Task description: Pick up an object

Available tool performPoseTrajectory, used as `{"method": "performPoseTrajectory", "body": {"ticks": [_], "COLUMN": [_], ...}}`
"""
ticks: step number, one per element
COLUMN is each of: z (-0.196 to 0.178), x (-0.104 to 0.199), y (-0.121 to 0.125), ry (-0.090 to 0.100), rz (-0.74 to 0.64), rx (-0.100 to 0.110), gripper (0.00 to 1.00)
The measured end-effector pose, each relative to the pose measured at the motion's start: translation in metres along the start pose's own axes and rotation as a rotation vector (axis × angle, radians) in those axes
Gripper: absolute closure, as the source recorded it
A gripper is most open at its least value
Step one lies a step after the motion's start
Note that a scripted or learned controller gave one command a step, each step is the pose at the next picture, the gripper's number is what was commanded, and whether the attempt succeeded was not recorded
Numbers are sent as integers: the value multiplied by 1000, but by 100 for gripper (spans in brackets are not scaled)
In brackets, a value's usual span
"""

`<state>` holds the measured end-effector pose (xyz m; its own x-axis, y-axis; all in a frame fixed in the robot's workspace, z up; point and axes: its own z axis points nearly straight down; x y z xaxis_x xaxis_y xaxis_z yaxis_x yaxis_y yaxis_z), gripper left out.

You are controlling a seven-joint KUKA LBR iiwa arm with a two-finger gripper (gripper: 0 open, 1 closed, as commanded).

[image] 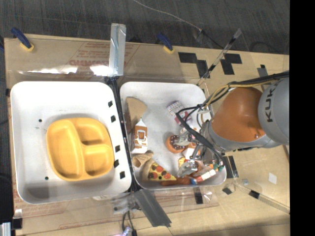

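The hand (189, 157) is down in the right bin (158, 93), near that bin's front right corner, buried under its own cables and the orange band of the arm (238, 119); I cannot tell how it is set or whether anything is in it. It hangs right over a cluster of small toys: a round brown doughnut-like piece (175, 143) just beside it, a jumble of small coloured bits (199, 173) against the front wall, and a pizza slice (160, 172) a little further along that wall toward the divider. Further out, a small white-and-orange carton (141, 136) lies near the bin's left wall, with a tan wedge (135, 106) toward the back left corner. By my reckoning the pick is at the reach-and-close stage, with nothing lifted yet; the grasp and the raise are left to do. The left bin (29, 95) holds a yellow divided tray (78, 147) at its middle. Both bins sit on a cardboard-covered surface (147, 55), clamped at its back edge, dark carpet beyond.
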<state>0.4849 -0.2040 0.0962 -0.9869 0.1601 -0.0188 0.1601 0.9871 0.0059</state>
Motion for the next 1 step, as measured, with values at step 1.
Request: {"method": "performPoseTrajectory", "body": {"ticks": [1], "z": [-1], "x": [1], "y": [4], "ry": [-4], "rz": [-20], "rx": [6], "gripper": [0]}}
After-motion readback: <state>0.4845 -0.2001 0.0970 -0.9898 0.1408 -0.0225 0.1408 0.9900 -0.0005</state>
